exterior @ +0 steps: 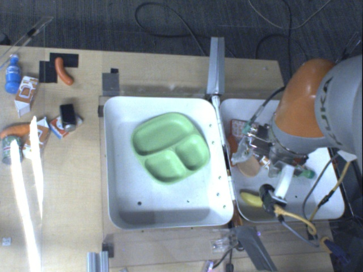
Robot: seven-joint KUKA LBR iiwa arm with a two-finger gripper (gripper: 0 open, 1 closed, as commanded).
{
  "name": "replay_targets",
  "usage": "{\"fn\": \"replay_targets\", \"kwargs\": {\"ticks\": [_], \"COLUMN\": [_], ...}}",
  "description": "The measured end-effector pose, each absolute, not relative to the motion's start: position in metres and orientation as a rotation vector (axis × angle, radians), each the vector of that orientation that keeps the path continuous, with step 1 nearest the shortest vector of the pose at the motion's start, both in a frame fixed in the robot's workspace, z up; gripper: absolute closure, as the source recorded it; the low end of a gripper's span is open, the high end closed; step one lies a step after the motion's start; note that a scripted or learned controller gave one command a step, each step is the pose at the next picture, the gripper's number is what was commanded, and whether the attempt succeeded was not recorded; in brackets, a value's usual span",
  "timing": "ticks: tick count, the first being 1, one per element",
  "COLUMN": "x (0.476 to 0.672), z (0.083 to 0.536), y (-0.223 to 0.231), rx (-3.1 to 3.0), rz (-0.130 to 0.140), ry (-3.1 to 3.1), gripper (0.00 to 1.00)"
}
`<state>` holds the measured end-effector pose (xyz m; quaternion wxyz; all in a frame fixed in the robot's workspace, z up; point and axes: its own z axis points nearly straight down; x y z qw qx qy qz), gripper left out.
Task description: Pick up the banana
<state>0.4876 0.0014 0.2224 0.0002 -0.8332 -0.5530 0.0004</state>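
The yellow banana [251, 198] lies at the front left of the right bin [333, 209]. Its right end is hidden under a black cable fitting on the arm. The grey arm with its orange band [300, 103] reaches in from the right and covers much of that bin. My gripper [252, 151] hangs over the bin's left middle, a short way behind the banana. The wrist hardware hides how it is set. A tan round item [248, 166] sits just under the gripper, and a red-brown packet [237, 128] lies behind it.
A green divided plate [170, 146] rests in the left bin [113, 169]. A metal post [216, 67] stands between the bins. Small items lie on the bench at far left, among them a blue bottle [12, 72] and a sausage [64, 71]. A yellow cable [296, 215] loops near the banana.
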Motion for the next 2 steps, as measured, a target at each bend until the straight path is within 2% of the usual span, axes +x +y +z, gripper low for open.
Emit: {"fn": "replay_targets", "kwargs": {"ticks": [1, 2], "x": [0.6115, 0.6130], "z": [0.1968, 0.2063], "y": [-0.0690, -0.0667], "rx": [-2.565, -2.557], "rz": [0.002, 0.003], "ry": [-1.815, -1.828], "gripper": [0.00, 1.00]}}
